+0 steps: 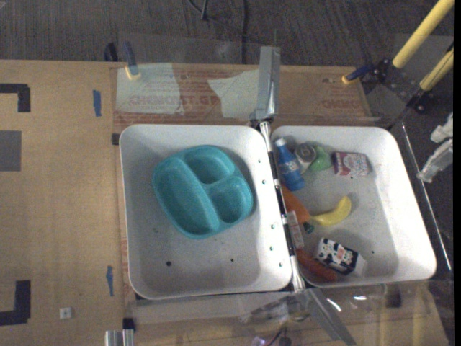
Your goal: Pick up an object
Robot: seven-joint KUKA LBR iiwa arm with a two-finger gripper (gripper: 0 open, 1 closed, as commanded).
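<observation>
Two shallow white bins stand side by side on the brown surface [57, 193], and their inner walls touch in the middle. The left bin [144, 251] holds one thing, a teal plate [204, 191] with three compartments, which lies flat in the upper half of the bin, a little turned. The right bin [403, 215] holds all the small objects that can be picked. A blue bottle [289, 166] with a white label lies close to the left wall, its cap toward the far side. Just beside it is a small grey round object [308, 154], touching a green piece [321, 161], and next to these lies a small pink and white carton [351, 164]. A yellow banana [333, 212] lies near the middle of the bin, its curve open to the far side. An orange, carrot-like object [295, 207] lies along the left wall, between the bottle and the near corner. In the near left corner a black and white carton [337, 256] rests on top of a red-orange object [317, 267]. A grey metal bar [268, 85] stands on the far side, above the place where the bins meet, and two yellow poles [425, 27] cross the top right corner. About the claw I cannot tell if it is wide, narrow or holding something; all the objects lie free in the bins.
</observation>
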